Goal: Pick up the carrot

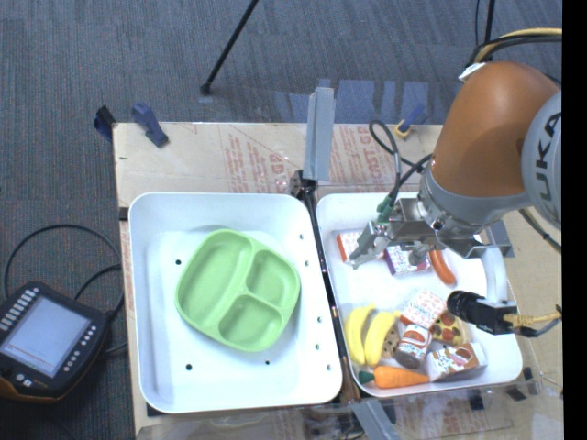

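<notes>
Sitting right at the near edge of the right bin (335,211) is the carrot (400,377), lying on its side with its green top pointing left, just below the bananas (368,335). Next to those there's a cookie (393,340) and a jumble of small red and white snack packs (427,324), all crowded into that near end. Over in the left bin (147,246) a green divided plate (238,289) sits roughly in the middle, tilted a bit. Further back in the right bin, the gripper (390,241) hangs above a red and white carton (348,244) and a purple pack (404,260), with a sausage (442,266) just to their right. Can't honestly tell if it's open or closed from this angle, since the arm's big orange band (491,131) and grey wrist cover a lot. It's well apart from the carrot either way. Both bins rest on a cardboard-topped desk (211,159), a tablet-like pendant (48,335) lies on the floor at left, and a tripod leg (237,33) crosses the carpet at the far end.
</notes>
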`<state>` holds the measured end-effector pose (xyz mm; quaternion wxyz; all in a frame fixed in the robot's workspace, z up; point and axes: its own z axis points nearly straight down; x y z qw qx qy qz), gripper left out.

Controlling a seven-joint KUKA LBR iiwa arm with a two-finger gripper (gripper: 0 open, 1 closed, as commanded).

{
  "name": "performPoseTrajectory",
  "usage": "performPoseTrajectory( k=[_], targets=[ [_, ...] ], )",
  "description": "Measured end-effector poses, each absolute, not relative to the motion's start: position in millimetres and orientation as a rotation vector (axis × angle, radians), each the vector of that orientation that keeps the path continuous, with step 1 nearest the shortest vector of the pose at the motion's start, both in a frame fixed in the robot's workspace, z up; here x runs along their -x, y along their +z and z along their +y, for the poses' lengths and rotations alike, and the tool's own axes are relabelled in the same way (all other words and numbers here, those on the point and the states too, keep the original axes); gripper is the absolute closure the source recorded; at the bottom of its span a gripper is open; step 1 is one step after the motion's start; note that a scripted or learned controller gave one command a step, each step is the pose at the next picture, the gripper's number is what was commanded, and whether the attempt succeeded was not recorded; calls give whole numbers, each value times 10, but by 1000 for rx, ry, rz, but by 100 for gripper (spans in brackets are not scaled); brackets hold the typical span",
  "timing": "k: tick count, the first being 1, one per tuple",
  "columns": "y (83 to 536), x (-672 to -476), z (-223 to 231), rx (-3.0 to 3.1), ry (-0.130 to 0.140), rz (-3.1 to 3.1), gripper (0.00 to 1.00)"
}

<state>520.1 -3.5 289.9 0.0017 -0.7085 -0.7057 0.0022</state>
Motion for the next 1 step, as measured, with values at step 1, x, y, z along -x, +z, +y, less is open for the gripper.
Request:
performPoseTrajectory(
  k=[1],
  targets=[
    [1848, -5782, -418, 2025, 5, -2394, 0]
  ],
)
